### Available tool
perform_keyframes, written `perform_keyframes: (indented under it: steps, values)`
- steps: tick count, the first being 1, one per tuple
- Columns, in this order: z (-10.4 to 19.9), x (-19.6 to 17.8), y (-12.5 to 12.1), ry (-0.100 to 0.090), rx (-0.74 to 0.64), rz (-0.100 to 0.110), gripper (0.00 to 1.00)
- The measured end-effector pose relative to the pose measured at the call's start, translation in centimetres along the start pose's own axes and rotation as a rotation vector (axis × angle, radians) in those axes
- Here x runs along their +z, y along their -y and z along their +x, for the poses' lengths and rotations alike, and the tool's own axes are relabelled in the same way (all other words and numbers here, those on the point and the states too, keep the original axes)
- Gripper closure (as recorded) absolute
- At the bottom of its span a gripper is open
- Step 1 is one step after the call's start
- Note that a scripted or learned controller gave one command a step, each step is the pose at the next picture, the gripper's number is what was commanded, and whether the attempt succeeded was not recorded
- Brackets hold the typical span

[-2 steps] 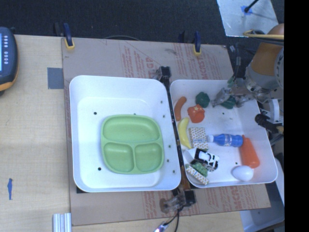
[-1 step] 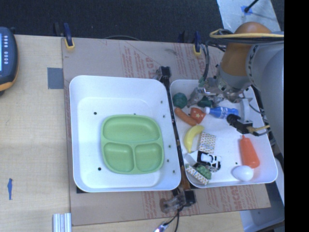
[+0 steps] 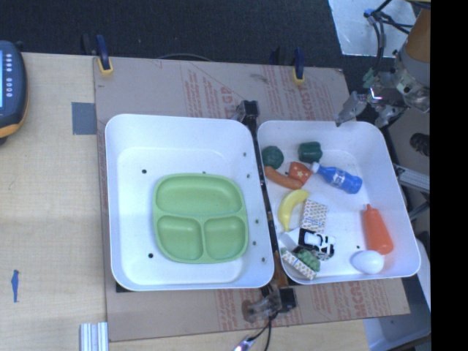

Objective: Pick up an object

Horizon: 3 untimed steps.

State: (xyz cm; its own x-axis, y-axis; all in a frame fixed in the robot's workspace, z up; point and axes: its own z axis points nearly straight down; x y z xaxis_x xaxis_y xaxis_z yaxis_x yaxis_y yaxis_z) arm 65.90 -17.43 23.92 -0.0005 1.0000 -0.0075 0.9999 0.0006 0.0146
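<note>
My gripper (image 3: pixel 364 112) hovers above the far rim of the right bin (image 3: pixel 398 189), near its back corner, open with nothing between its fingers. The right bin holds several objects. A dark green round piece (image 3: pixel 273 156) and a dark green block (image 3: pixel 310 151) lie at the back, with an orange carrot (image 3: pixel 277 176) beside a red-orange item (image 3: pixel 300 170). There is also a blue bottle (image 3: pixel 341 178), a yellow banana (image 3: pixel 292 207), a patterned packet (image 3: pixel 314 215), a black and white toy (image 3: pixel 316 243), a small box (image 3: pixel 301 262), an orange bottle (image 3: pixel 376 229) and a white egg (image 3: pixel 367 261).
The left bin (image 3: pixel 124 196) holds a green divided plate (image 3: pixel 199 217). A blue and orange device (image 3: pixel 11 86) sits at the bench's far left edge. Clamps (image 3: pixel 104 55) (image 3: pixel 297 63) hold the cardboard sheet at the back. Cables run behind the arm at top right.
</note>
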Motion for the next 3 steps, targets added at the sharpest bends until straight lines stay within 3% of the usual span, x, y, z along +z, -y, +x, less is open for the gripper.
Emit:
perform_keyframes:
  steps: [1, 2, 3]
  values:
    - [5.9, 12.9, 0.7, -0.011, -0.008, 0.03, 0.0]
    - [-1.7, 1.7, 0.2, 0.0, 0.001, 0.005, 0.0]
    - [3.4, 12.4, 5.2, 0.0, -0.005, -0.004, 0.0]
